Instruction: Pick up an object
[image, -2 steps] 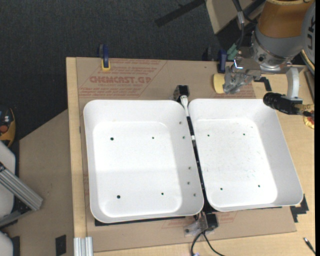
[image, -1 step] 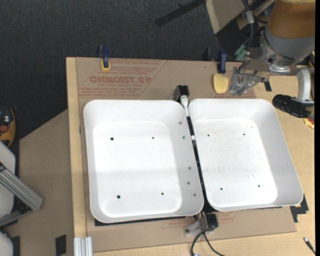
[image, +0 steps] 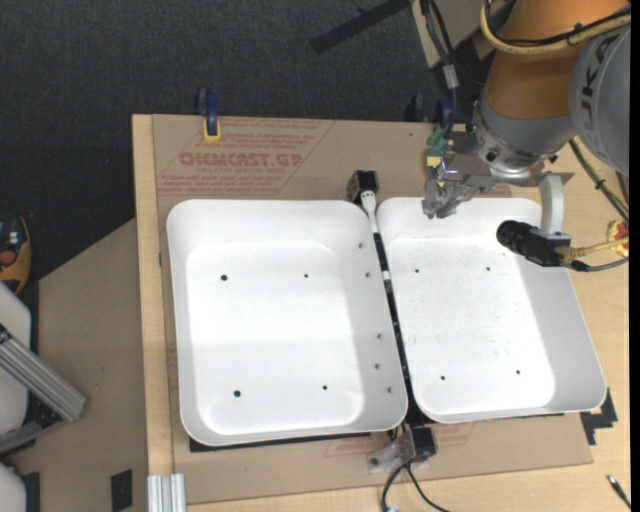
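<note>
From my remote station, I see the gripper (image: 440, 203) poised over the far left corner of the right bin (image: 560, 380); its opening I cannot tell, nor any object near it. Red lettering on the board (image: 150, 200) reads "CHEMCAST GP".

Two bins of smooth white plastic with a slight sheen are seen side by side, the left bin (image: 270, 320) cleaner in look, the right bin (image: 490, 320) finely speckled. They are borne by a matt brown board (image: 250, 150) that looks like cardboard or fibreboard, printed with red lettering. A dark, rough carpet-like surface (image: 100, 60) is seen at the far side. The arm (image: 545, 70) is covered in glossy orange and smooth grey shell, and the gripper (image: 440, 195) looks like bare grey metal.
</note>
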